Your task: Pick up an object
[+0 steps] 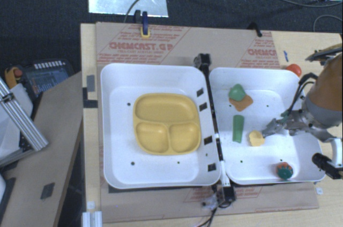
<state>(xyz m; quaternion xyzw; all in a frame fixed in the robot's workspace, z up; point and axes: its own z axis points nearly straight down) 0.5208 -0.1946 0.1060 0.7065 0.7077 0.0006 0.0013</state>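
Note:
The right bin [268,76] holds several small objects. A yellow block [256,138] lies near its middle, with a green stick [238,128] just left of it. A green piece on an orange one [238,96] lies further back, and a red and green ball [284,170] rests near the front wall. My gripper [269,129] reaches in from the right, low over the bin floor. Its tip is just up and right of the yellow block, very close to it. Nothing shows as held.
The left bin [115,86] carries a yellow divided plate [166,123]. A black divider with clips [208,108] runs between the bins. The grey arm with its orange band [327,97] covers the right bin's right side. An orange object [293,68] sits behind that bin.

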